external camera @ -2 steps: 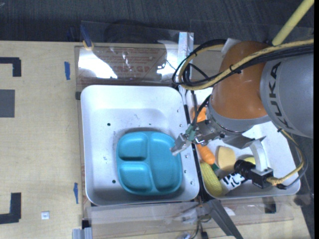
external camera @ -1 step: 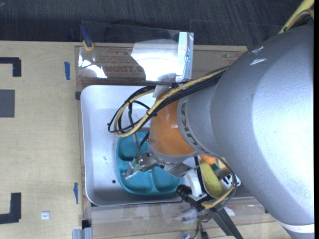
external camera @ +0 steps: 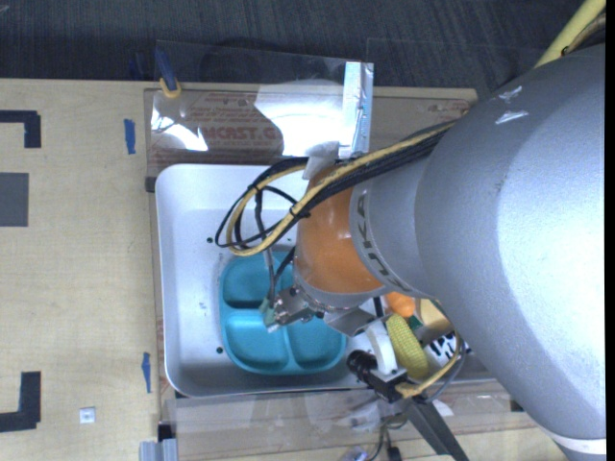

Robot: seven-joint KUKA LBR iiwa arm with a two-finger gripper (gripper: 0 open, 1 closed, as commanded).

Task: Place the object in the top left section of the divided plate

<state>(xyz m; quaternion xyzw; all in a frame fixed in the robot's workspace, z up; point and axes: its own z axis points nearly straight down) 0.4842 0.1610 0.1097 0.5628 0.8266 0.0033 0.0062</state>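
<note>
A blue divided plate (external camera: pixel 252 339) lies in the white bin (external camera: pixel 187 257), toward its lower middle. The grey arm with its orange band (external camera: pixel 332 248) hangs over the plate and hides the plate's right and upper parts. The gripper (external camera: pixel 281 312) sits low over the plate's middle, close to the ridge between sections. I cannot make out anything held there. A yellow, corn-like object (external camera: pixel 408 346) and an orange piece (external camera: pixel 402 305) lie just right of the plate, under the arm.
A clear plastic panel (external camera: pixel 259 113) stands at the bin's far edge. Black and yellow cables (external camera: pixel 252 214) loop over the bin's upper middle. A black-and-white item (external camera: pixel 440 346) lies near the yellow one. Wooden bench surface (external camera: pixel 77 257) lies to the left.
</note>
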